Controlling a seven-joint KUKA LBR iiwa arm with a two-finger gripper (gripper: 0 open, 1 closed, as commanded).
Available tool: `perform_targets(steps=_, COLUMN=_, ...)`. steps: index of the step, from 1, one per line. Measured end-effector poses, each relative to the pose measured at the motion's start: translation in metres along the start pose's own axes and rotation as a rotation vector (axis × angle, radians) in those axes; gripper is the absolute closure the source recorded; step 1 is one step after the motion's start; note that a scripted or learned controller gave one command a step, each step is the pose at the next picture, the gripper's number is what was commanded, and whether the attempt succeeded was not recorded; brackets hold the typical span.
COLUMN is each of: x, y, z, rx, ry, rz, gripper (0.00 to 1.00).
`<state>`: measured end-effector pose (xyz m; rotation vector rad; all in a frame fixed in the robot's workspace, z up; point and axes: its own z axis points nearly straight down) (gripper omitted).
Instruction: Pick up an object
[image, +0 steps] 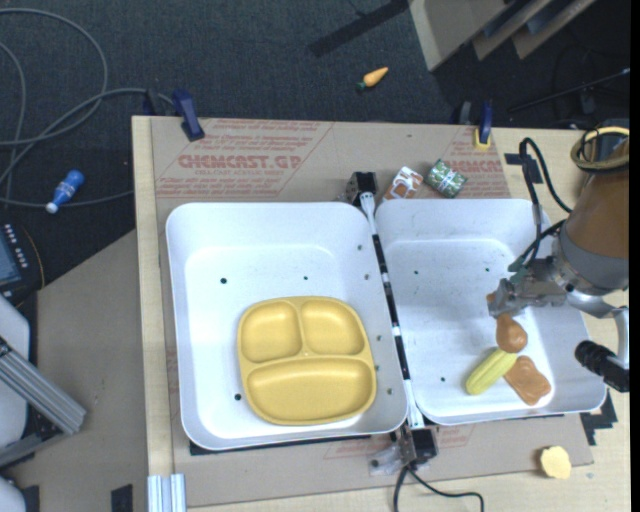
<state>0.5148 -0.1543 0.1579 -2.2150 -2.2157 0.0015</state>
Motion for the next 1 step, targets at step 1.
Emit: perform_targets(steps=1, x=0.0681, y=0.0106, z=-0.028, rx=-0.011, ry=-0.005, rz=-0.007, gripper=1.0)
